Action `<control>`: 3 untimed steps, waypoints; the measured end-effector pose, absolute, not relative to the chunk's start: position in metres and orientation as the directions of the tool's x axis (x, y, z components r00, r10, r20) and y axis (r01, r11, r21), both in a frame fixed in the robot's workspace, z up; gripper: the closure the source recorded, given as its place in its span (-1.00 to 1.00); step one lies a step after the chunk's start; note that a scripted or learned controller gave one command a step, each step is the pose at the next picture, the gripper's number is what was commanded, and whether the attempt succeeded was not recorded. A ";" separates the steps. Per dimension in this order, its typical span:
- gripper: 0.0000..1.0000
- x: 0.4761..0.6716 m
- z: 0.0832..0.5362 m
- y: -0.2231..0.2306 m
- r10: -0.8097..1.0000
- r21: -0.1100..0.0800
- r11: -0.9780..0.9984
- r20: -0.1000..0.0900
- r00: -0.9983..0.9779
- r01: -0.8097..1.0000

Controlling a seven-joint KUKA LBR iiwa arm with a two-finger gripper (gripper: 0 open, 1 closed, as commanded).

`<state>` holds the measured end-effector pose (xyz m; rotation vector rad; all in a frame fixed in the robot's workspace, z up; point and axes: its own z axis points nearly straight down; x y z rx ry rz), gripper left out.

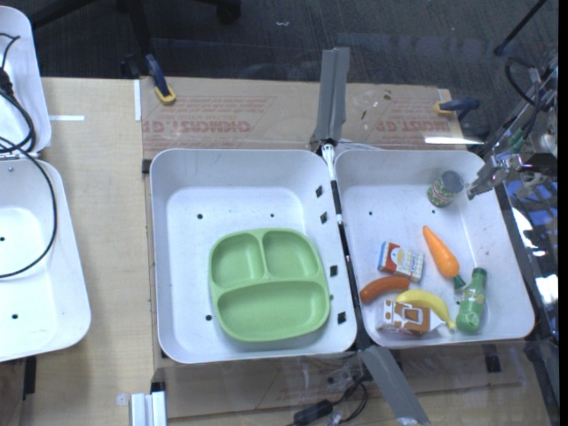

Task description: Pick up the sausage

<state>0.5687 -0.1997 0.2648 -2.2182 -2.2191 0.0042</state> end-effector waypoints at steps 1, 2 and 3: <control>-1.00 0.569 0.247 -0.188 0.999 -0.005 -0.037 0.000 0.037 0.999; -1.00 0.599 0.255 -0.160 0.997 -0.003 -0.079 -0.001 0.079 0.997; -1.00 0.568 0.189 -0.089 0.987 -0.005 0.162 0.001 -0.162 0.987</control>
